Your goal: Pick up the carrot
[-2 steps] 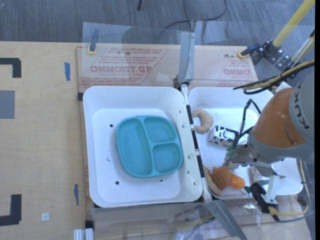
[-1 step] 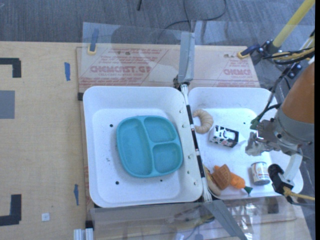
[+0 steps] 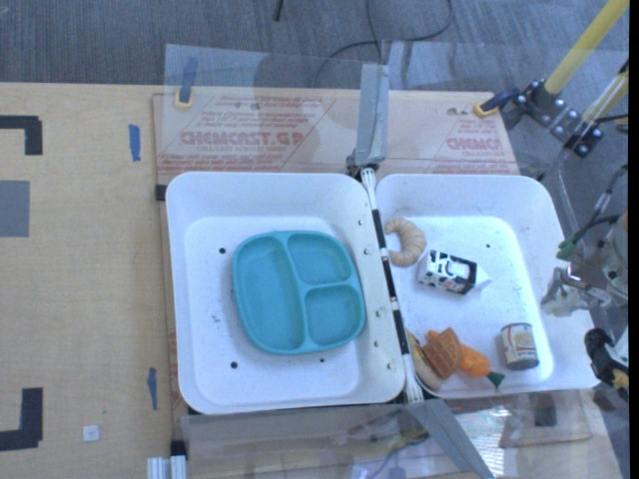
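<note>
The carrot (image 3: pixel 473 363) is small and orange with a green tip. It lies in the right bin (image 3: pixel 499 203) near the front edge, against a brown waffle-like piece (image 3: pixel 443 347). My gripper (image 3: pixel 567 289) sits at the far right rim of that bin, level with the bin's middle and well apart from the carrot. Nothing shows between it and the carrot except a small can (image 3: pixel 518 346).
Also in the right bin are a croissant (image 3: pixel 406 239), a black-and-white carton (image 3: pixel 449 271) and a pale curved item (image 3: pixel 423 367) at the front left corner. The left bin (image 3: pixel 200 267) holds a teal divided plate (image 3: pixel 299 290).
</note>
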